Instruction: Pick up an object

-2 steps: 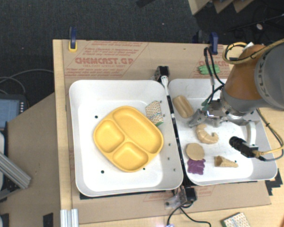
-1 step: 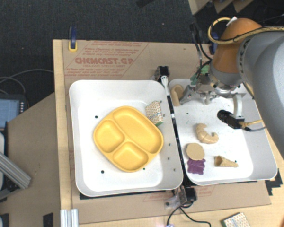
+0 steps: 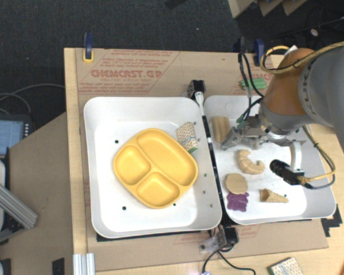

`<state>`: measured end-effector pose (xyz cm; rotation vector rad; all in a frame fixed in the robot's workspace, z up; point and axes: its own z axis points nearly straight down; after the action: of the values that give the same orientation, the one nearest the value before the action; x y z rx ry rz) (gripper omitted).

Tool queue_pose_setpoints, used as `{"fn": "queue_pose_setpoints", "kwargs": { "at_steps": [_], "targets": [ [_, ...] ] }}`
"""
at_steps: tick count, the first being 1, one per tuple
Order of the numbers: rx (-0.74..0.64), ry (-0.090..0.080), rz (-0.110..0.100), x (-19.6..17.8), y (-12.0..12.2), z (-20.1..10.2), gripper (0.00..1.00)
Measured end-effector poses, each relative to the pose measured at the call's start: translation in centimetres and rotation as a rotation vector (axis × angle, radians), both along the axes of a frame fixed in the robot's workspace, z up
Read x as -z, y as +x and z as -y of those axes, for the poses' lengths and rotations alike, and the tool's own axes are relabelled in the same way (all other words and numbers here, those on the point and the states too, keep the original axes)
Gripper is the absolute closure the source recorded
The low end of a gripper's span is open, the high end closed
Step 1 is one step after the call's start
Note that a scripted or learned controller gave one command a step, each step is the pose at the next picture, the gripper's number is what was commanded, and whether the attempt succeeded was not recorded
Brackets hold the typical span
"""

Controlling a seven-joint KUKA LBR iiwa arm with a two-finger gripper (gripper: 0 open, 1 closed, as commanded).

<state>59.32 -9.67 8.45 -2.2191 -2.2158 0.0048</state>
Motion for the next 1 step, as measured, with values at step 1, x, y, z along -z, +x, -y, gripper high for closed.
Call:
{"fn": "queue_pose_setpoints", "kwargs": {
  "at_steps": [1],
  "targets": [
    [0.0,0.001,0.0,0.01,-7.83,4.33,0.0]
  ]
}}
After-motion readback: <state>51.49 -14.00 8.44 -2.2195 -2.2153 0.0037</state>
